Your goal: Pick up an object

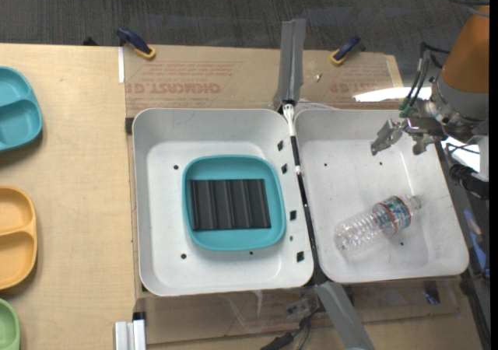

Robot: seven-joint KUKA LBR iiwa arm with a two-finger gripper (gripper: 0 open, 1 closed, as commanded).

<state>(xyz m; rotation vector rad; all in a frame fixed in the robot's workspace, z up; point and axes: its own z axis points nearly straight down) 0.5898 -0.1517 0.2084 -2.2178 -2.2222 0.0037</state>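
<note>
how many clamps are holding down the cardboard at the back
2. One clamp sits at the cardboard's back left corner, the other clamp near the back right, above the right bin. Others may be hidden.

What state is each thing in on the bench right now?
Bottle: lying on its side in the right bin, cap on, looks empty, free of the tool.
Teal tray: flat, right side up in the left bin.
Tool: over the right bin's far side, nothing held.
Teal plate and orange plate: flat on the bench at left.
</note>
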